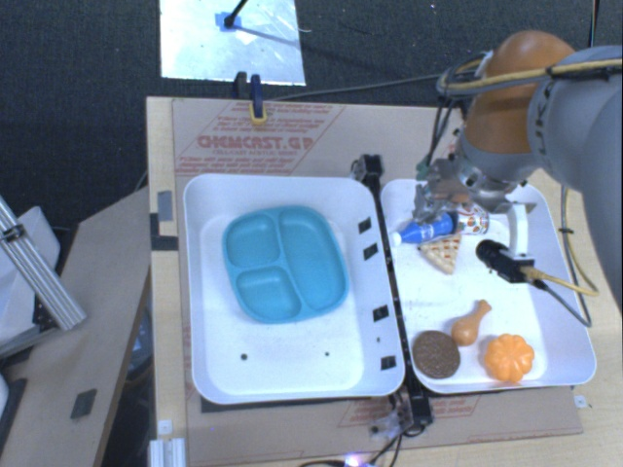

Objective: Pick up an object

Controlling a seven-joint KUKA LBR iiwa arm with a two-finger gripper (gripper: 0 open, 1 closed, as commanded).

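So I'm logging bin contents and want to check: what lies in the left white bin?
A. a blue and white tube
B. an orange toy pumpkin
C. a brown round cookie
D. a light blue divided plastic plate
D: the light blue divided plastic plate lies alone in the left white bin, while the pumpkin, cookie and tube are in the right bin.

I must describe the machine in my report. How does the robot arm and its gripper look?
The arm is a thick, rounded grey tube with a glossy orange band above the wrist. Thin dark cables loop around that band and run down to the wrist. The gripper is a small, grey metal part below a darker grey wrist.
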